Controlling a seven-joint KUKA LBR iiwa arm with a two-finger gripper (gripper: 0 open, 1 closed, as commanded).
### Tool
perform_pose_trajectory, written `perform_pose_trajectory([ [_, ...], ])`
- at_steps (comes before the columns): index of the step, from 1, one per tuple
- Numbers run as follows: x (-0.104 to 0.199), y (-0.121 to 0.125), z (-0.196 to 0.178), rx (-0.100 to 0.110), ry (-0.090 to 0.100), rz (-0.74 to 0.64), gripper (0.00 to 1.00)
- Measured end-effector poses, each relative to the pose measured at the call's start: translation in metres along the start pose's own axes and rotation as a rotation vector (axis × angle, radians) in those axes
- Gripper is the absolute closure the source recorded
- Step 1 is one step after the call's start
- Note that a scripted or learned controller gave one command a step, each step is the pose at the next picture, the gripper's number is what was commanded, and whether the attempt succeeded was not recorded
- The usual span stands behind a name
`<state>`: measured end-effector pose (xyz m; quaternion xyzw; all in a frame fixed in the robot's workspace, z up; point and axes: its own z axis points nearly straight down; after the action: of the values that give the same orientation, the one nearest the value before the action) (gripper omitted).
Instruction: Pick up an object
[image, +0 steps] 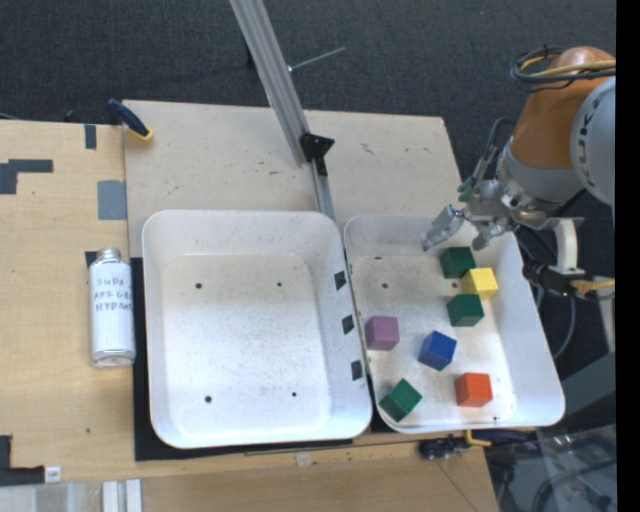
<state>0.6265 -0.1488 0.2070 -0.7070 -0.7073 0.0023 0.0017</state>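
The right bin (400, 240) holds several small blocks: a dark green one (457, 262) at the back, a yellow one (481, 281) touching it, another green one (465, 309), a purple one (382, 331), a blue one (437, 349), a red one (473, 388) and a green one (402, 398) at the front. My gripper (458, 236) hangs over the bin's back right part, just behind the dark green block. Its fingers are spread open and nothing is between them.
The left bin (240, 330) lies beside the right one. A white spray can (112, 305) lies on the bench to the left. A slanted metal pole (285, 90) runs down to the gap between the bins. A blue and yellow clamp (130, 118) sits at the back left.
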Motion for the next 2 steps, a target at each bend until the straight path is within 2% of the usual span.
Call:
perform_pose_trajectory([
  [1,-0.004,0.001,0.045,0.000,0.000,0.000,0.00],
  [2,-0.005,0.004,0.108,0.001,0.002,-0.001,0.00],
])
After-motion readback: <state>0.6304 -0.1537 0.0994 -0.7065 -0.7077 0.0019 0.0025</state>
